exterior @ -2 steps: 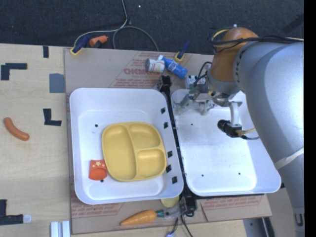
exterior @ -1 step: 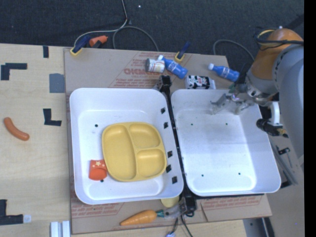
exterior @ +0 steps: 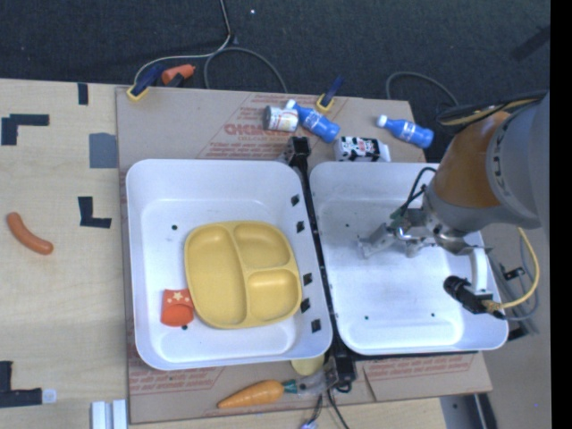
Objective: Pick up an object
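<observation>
The yellow plate (exterior: 241,272) and the orange block (exterior: 177,307) at its 8 o'clock lie in the left bin (exterior: 143,195). The pincer (exterior: 368,245) works low in the right bin (exterior: 447,333), well apart from both; whether it is apart or together cannot be told. Risk: closing here yields a failed grasp on bare bin floor.

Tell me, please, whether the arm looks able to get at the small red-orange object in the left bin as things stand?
Probably yes. The red-orange object lies uncovered beside the yellow divided plate, open from above. The gripper is over the right bin, so the arm must cross the divider first.
</observation>
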{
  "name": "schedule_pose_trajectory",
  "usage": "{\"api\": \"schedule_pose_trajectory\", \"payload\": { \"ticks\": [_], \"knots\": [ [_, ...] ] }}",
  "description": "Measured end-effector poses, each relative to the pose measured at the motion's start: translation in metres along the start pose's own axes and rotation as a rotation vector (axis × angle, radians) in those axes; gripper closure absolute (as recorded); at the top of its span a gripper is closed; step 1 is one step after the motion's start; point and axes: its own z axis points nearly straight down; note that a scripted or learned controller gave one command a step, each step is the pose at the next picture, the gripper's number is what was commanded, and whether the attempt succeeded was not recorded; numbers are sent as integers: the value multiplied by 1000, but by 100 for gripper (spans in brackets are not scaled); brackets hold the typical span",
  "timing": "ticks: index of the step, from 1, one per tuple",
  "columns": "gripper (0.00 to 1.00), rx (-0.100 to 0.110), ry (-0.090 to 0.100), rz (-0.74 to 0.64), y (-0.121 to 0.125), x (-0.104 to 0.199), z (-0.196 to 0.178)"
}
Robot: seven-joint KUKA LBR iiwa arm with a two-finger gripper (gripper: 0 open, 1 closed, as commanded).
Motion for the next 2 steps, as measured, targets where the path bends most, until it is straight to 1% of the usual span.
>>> {"api": "schedule_pose_trajectory", "payload": {
  "ticks": [1,2],
  "knots": [
    [0,-1,-1,-4,59,41,2],
    [0,1,1,-3,106,62,3]
  ]
}}
